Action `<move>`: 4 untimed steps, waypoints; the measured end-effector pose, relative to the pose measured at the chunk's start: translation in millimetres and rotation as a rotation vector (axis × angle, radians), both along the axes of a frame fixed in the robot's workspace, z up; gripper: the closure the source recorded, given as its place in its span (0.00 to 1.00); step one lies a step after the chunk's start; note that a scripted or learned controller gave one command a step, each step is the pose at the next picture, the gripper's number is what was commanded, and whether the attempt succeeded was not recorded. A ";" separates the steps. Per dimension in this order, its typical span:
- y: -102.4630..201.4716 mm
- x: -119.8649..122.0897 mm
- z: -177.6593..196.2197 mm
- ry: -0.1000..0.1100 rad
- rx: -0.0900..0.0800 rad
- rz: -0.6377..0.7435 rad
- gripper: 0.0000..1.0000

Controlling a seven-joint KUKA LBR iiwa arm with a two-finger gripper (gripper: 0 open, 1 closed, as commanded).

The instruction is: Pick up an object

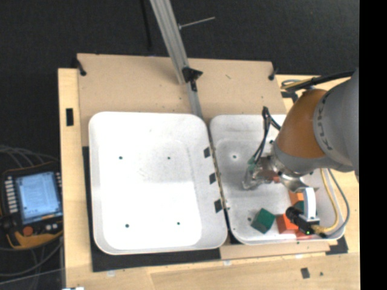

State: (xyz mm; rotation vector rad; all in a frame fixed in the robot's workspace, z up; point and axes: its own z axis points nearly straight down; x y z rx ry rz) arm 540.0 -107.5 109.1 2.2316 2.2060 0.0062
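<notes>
Green block [262, 220] is found in the right bin [233, 132], on the floor at the bin's 6 o'clock, close to the near wall. An orange block [283, 223] is seen just beside it at its 3 o'clock; whether the two touch cannot be told.

The bench [68, 162] is taken up by the two white bins, which are set side by side with their inner walls nearly meeting. The left bin [103, 132], the larger in the view, lies at 9 o'clock from its neighbour. Nothing but four small dark specks [121, 157] is seen on its floor, spread toward its corners.

The right bin is partly covered from its 3 o'clock side by the arm [329, 132], whose orange band is seen over the bin's 2 o'clock part. The gripper [253, 179] is lowered over the middle of this bin, at 12 o'clock from the green block and apart from it. Nothing is seen held in it, and whether it is spread or pressed together cannot be told.

A smaller orange patch [296, 196] is seen at the arm's edge, at 1 o'clock from the orange block; what it is cannot be told.
</notes>
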 end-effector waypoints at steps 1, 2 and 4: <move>0.2 5.8 44.1 0.000 -0.001 0.016 1.00; 4.0 2.1 90.4 -0.001 -0.001 0.015 1.00; 56.4 4.6 107.5 0.005 0.000 0.018 1.00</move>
